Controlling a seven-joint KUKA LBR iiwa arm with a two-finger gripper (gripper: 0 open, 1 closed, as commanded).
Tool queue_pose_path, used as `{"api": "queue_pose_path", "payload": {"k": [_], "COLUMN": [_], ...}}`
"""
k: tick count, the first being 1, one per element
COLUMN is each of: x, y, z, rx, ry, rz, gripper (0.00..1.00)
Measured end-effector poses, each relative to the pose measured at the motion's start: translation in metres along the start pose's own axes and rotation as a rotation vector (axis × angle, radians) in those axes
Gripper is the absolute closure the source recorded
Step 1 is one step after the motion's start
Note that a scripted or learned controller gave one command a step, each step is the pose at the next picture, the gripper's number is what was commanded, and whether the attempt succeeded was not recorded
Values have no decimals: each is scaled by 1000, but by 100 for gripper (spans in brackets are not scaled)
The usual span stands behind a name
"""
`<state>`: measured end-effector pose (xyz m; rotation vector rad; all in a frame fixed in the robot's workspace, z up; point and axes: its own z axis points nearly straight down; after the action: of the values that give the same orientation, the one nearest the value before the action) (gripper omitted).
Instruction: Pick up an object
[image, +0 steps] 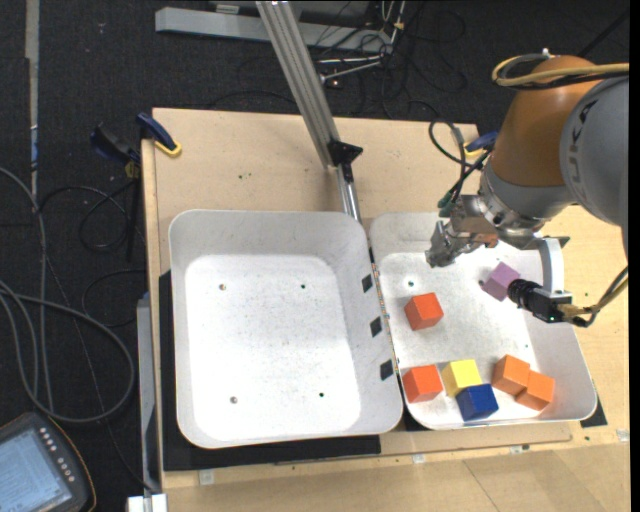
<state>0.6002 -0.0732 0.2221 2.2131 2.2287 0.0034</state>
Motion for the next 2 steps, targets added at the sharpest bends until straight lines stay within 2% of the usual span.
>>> {"api": "queue_pose_path", "payload": {"k": [2], "x": [95], "y": [36], "z": [-16], "rx": [-1], "ry": [1], "rz": [0], "gripper": [100]}}
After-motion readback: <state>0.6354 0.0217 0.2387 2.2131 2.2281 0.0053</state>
